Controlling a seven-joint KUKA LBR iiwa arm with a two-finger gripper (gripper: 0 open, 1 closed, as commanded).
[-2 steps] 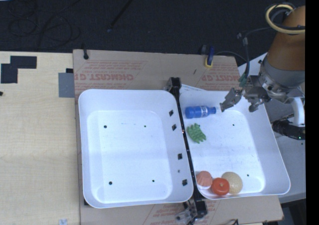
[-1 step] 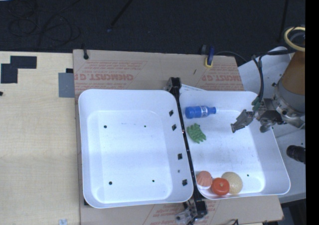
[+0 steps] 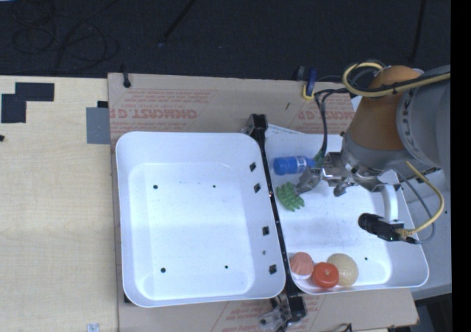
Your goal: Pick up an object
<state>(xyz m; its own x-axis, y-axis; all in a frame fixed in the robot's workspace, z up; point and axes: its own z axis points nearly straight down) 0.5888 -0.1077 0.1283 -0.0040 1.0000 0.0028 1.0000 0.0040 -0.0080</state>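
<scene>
Over the right bin [image 3: 412, 268] the gripper [image 3: 321, 179] hangs with its fingers spread, gripping nothing. A blue bottle [image 3: 290, 166] lies just left of it and a green toy [image 3: 290, 197] just below-left. Mirrored red print on the cardboard [image 3: 191, 99] beyond is too blurred to read.

Arm [image 3: 412, 117] comes in from the right — grey body, orange band above the wrist, bent down twd the bench. Gripper [image 3: 318, 177] sits at the wrist's left end, fingers pointing left and parted — nothing seen btw them.
</scene>
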